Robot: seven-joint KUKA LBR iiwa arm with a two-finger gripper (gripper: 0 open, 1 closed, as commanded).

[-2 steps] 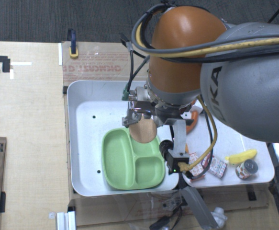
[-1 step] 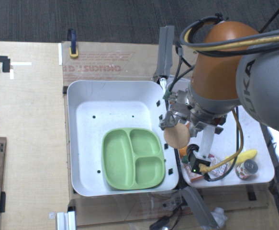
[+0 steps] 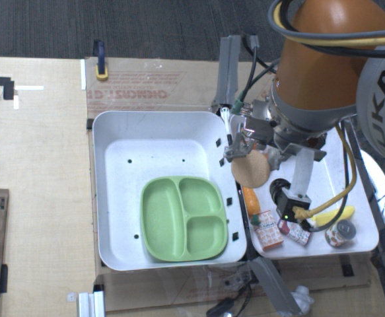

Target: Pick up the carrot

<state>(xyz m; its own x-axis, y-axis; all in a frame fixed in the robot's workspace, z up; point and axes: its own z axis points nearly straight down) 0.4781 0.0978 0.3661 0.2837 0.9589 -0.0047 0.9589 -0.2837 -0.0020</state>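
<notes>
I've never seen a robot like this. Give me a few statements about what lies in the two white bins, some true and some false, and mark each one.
1. The green plate lies in the left bin. True.
2. The carrot lies on the green plate. False: it lies in the right bin, close to that bin's left wall.
3. The green plate has three compartments. True.
4. The banana is in the left bin. False: it is in the right bin, with the carrot.
5. The arm reaches in over the right bin. True.
</notes>
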